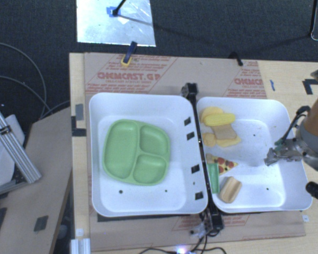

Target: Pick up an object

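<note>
Two shallow white bins sit side by side on a cardboard-covered bench, seen from above at a slant. The left bin (95, 142) holds a pale green divided plate (136, 152) with three sections, lying flat near its middle. The right bin (286, 194) holds a cluster of toy food items along its left side: a yellow banana-like piece (218, 118) at the top, a tan slice of bread (222, 136) just below it, a pizza slice (222, 164) lower down, a green stick-shaped piece (213, 177) beside the divider, and a bread roll (229, 189) near the bottom.

The grey arm enters from the right edge, and its gripper (271, 158) hangs over the right part of the right bin, pointing left. The fingers look close together with nothing between them, though they are small and dark against the bin floor. The food items all lie to the left of the fingertips, apart from them; the pizza slice and bread slice are the nearest, with bare white bin floor between them and the gripper.
</note>
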### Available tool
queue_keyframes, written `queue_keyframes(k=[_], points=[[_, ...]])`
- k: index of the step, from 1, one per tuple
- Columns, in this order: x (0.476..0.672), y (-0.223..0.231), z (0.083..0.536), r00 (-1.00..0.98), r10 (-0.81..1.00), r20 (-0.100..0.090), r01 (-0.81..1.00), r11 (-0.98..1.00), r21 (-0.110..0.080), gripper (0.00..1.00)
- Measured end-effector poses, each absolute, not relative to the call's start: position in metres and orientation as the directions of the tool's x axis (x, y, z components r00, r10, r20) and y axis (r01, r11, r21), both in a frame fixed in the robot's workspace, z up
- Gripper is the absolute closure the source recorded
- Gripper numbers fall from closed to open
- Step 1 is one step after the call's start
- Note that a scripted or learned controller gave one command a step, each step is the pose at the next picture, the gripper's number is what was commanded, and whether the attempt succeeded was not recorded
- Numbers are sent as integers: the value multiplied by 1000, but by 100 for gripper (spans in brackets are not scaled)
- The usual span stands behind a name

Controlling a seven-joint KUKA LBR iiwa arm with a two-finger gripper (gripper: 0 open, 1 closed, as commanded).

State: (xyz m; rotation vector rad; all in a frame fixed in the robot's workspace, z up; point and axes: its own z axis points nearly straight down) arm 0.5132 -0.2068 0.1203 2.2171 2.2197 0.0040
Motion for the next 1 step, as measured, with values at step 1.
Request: queue_keyframes(k=[1], points=[[555,-151,120,-9,1000,0,1000,9,4,100]])
